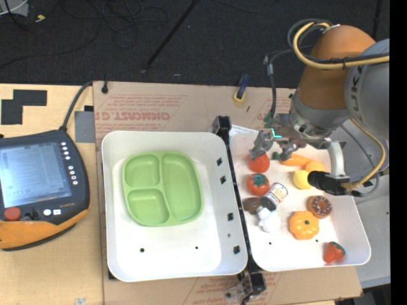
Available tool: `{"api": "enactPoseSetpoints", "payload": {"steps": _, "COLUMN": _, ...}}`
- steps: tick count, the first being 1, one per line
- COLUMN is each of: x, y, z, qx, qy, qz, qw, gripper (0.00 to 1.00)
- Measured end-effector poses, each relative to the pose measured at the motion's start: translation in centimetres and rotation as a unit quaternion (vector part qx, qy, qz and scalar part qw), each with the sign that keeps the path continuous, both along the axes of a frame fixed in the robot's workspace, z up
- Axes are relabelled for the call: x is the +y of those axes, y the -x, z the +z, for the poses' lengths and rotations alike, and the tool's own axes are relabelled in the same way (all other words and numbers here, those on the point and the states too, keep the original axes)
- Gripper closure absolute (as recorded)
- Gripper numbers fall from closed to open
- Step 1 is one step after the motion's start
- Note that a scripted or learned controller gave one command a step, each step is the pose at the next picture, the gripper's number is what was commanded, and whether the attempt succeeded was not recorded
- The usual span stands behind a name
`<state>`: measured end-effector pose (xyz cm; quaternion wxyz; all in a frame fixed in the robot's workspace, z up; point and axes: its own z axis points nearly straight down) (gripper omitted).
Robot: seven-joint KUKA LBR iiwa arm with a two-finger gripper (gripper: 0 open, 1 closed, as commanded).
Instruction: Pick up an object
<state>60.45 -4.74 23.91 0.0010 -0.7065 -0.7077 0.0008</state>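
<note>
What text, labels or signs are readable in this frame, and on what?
Red print on the cardboard sheet under the bins: upside down and blurred, not readable.
Teach pendant screen: lines of text, too small to read.
Small jar in the right bin: label too small to read.

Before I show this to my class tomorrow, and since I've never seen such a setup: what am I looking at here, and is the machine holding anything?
This is one camera fixed above a bench, looking down at a slant. The big grey and orange shape is a robot arm reaching in from the picture's right. At its end is a two-finger gripper, hanging over the right bin.

That bin holds toy food: two tomatoes, a pumpkin, a doughnut, a strawberry, a lemon and a small jar. The left bin holds a green divided tray. The screened device on the left is a control pendant.

The gripper is just above the upper tomato; nothing is visibly between its fingers.
</note>
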Motion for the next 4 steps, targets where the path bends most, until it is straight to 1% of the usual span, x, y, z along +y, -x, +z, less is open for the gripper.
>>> {"api": "enactPoseSetpoints", "payload": {"steps": 1, "x": -0.1, "y": 0.0, "z": 1.0, "qx": 0.001, "qy": -0.0004, "qz": 0.000, "qw": 1.0000, "gripper": 1.00}}
{"api": "enactPoseSetpoints", "payload": {"steps": 2, "x": -0.1, "y": 0.0, "z": 0.9, "qx": 0.001, "qy": -0.0003, "qz": 0.000, "qw": 1.0000, "gripper": 0.00}}
{"api": "enactPoseSetpoints", "payload": {"steps": 3, "x": 6.3, "y": 6.2, "z": 8.9, "qx": -0.003, "qy": -0.0016, "qz": 0.002, "qw": 1.0000, "gripper": 0.00}}
{"api": "enactPoseSetpoints", "payload": {"steps": 4, "x": 6.0, "y": 6.1, "z": 9.3, "qx": 0.001, "qy": 0.0000, "qz": 0.001, "qw": 1.0000, "gripper": 1.00}}
